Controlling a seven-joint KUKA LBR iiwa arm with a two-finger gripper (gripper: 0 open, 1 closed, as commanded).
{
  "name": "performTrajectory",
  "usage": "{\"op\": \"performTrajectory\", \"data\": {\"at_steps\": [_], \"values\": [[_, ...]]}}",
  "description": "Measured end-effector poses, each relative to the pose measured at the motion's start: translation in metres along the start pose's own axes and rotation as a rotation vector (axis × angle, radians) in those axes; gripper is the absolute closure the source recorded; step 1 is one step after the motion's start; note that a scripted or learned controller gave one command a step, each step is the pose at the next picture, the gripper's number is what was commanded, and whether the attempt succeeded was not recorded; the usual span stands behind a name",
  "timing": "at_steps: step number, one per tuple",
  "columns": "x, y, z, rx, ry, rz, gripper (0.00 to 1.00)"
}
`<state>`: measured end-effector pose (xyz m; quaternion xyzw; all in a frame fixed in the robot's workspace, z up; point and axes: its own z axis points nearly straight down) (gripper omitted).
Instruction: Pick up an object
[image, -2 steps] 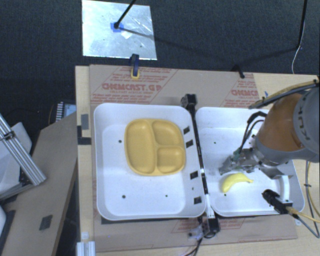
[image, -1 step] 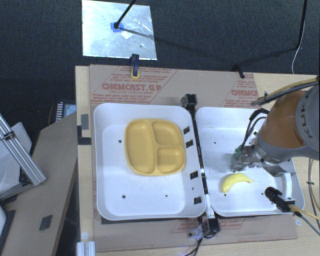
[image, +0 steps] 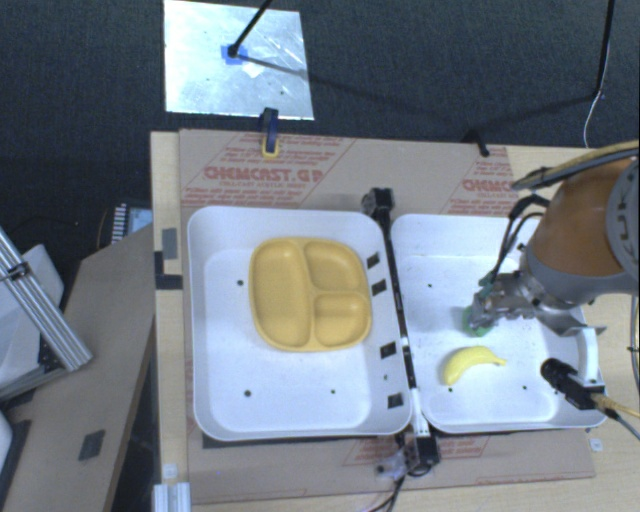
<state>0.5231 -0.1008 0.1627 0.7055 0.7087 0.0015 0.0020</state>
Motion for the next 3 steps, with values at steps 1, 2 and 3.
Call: {"op": "performTrajectory", "data": {"at_steps": [1,2,3], "values": [[0.004,-0.006,-0.058,-0.002,0.000,0.000,1.00],[0.008,-0.004,-0.122,-0.004,-0.001,-0.001,1.00],[0.060,0.020,-0.122,0.001,0.002,-0.005,1.00]]}}
